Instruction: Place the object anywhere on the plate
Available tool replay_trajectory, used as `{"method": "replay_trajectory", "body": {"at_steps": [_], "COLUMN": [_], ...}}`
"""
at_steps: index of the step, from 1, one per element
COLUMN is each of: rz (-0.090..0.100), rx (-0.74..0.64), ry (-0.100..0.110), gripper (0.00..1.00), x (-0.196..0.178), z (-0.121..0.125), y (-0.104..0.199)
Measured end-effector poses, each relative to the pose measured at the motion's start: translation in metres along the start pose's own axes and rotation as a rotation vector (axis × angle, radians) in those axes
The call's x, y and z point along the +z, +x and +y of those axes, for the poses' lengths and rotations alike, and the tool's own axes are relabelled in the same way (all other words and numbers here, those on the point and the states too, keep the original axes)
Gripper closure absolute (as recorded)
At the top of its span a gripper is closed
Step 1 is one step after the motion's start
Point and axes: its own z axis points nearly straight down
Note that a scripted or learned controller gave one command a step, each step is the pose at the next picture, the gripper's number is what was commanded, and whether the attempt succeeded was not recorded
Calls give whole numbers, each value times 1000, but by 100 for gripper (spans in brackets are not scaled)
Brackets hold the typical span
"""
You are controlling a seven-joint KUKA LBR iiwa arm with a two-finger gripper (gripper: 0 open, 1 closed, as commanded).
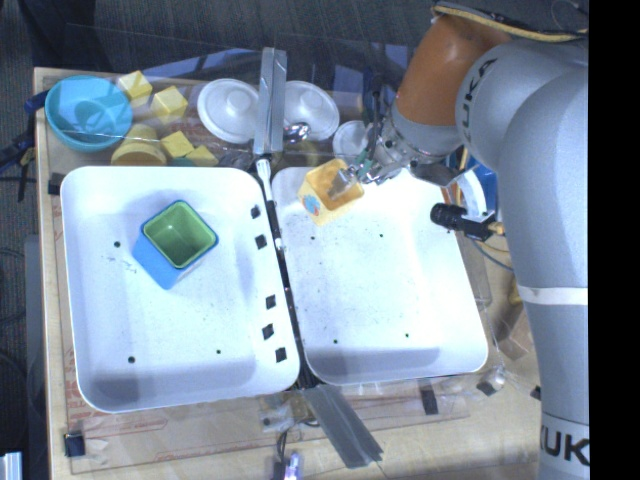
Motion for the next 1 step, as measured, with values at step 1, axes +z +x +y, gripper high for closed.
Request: {"method": "replay_trajectory", "body": {"at_steps": [1], "rz": [0], "rx": [0], "ry": [0], "gripper": [0], "x": [0], "z": [0], "y": [0]}}
